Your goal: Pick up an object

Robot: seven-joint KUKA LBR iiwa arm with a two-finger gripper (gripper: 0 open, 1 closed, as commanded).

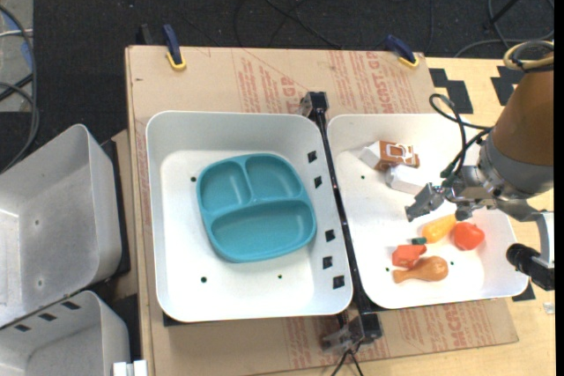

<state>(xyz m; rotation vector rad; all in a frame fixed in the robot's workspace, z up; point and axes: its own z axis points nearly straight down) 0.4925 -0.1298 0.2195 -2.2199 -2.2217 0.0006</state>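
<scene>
While nothing is lifted yet, the work appears to be at the approach step. On the brown cardboard-covered counter (229, 84), the left white bin (167, 189) holds a teal plastic divided plate (256, 207) lying flat, well apart from the arm. In the right white bin (370, 277) lie a brown-and-white small packet (397, 155) near the far wall, a white flat block (401, 181) just nearer, and a cluster toward the near edge: a tan toy drumstick (423, 270), touching an orange-red toy piece (407, 254), a yellow-orange toy piece (438, 230) and a red toy pepper (468, 236). The gripper (432, 200) hovers just above the yellow piece; whether its fingers are wide or narrow I cannot tell. Next, I judge, it must settle on one toy and descend squarely without nudging the neighbours.
</scene>
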